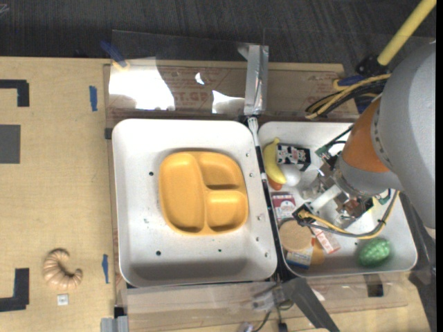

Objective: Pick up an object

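The arm (pixel 398 123) leans in from the right and hangs low over the right bin (pixel 408 254), its gripper (pixel 325 200) down among the clutter near the bin's middle. Cables and bracketry crowd the wrist, and from where I stand I cannot tell how the hand is set or whether it has anything.

Nothing is visibly lifted, so I'd judge the pick as not yet made. The candidates all lie in that right bin: a banana (pixel 274 163) along the left wall near the top, a black-and-white pack (pixel 295 156) just beside it, a red-and-white card (pixel 284 206) below, a round brown disc (pixel 296 238) toward the lower left, and a green ball (pixel 374 252) in the lower right corner, well apart from the others. The left bin (pixel 131 185) holds a yellow tray (pixel 202 189) with compartments, and a croissant (pixel 62 268) sits out on the bench (pixel 48 185), away from both bins.

To do this step well, I'd say the hand wants one thing it can straddle cleanly. The flat card and disc look poor bets, lying low with little to pinch. The banana is close by but tight against the wall, leaving scant room on that side. The ball stands free, though its roundness may let it squirt out unless the grip is centred. Come straight down, close squarely, and lift slowly to check it holds.
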You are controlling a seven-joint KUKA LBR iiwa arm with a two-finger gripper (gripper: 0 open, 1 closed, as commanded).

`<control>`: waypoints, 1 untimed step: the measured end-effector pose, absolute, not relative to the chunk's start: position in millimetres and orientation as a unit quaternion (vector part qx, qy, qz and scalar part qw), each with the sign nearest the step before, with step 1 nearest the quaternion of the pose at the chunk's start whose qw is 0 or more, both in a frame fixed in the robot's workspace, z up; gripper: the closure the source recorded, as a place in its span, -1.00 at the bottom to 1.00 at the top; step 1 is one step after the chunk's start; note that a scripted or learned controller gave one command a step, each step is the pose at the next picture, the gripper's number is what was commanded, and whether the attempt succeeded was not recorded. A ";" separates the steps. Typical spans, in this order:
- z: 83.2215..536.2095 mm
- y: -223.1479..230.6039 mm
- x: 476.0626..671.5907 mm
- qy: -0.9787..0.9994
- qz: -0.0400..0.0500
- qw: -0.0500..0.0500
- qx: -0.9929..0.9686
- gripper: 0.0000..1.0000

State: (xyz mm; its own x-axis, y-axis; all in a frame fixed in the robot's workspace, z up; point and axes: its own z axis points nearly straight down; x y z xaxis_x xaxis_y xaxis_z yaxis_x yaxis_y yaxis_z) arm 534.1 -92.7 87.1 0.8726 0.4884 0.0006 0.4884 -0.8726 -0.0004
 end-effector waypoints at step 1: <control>87.5 -90.9 495.6 -0.214 -0.003 0.000 -0.977 -1.00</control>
State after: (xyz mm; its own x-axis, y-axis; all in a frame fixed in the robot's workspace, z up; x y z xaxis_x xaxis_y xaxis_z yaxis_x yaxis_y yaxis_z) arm 495.6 -90.9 87.5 0.9084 0.4181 0.0053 0.4181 -0.9084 0.0015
